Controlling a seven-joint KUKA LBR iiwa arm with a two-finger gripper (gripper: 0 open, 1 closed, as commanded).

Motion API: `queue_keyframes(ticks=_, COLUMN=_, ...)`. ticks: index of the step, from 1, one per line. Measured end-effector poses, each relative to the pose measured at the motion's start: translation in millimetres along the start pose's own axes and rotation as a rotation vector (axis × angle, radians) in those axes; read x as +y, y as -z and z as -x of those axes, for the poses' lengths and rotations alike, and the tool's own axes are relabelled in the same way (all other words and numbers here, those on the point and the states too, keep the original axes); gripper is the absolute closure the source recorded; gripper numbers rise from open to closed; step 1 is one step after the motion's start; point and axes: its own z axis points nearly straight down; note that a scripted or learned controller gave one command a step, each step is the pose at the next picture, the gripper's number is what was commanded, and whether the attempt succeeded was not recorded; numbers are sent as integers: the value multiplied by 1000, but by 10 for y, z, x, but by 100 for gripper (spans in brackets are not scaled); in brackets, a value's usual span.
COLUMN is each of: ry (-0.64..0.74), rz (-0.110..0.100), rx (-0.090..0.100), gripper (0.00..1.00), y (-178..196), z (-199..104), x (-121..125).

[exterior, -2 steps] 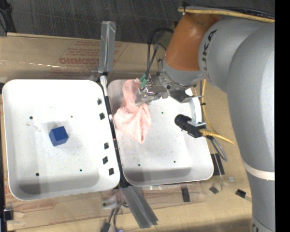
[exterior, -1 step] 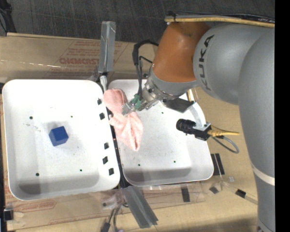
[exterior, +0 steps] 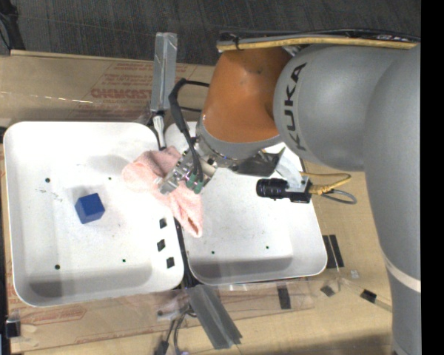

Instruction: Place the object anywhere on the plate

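One fixed camera looks down from above the counter (exterior: 96,83) at a slant, taking in both white bins: the left bin (exterior: 29,198) whole, the right bin (exterior: 281,242) partly hidden. The far edge of the view reaches dark floor beyond the counter. The arm (exterior: 340,87) enters from the right and sits close under the lens, bulking large over the upper right of the scene
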Motion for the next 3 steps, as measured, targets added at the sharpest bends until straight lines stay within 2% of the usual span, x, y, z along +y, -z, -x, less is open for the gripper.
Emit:
queue_keyframes(ticks=1, ry=404, rz=1, rx=-1, gripper=100, y=71, z=-434, x=336)
queue_keyframes(ticks=2, ry=671, rz=1, rx=-2, gripper=100, y=56, z=-835, x=459)
queue_keyframes(ticks=3, ry=677, rz=0, rx=-2, gripper=100, y=104, z=-1293, x=699)
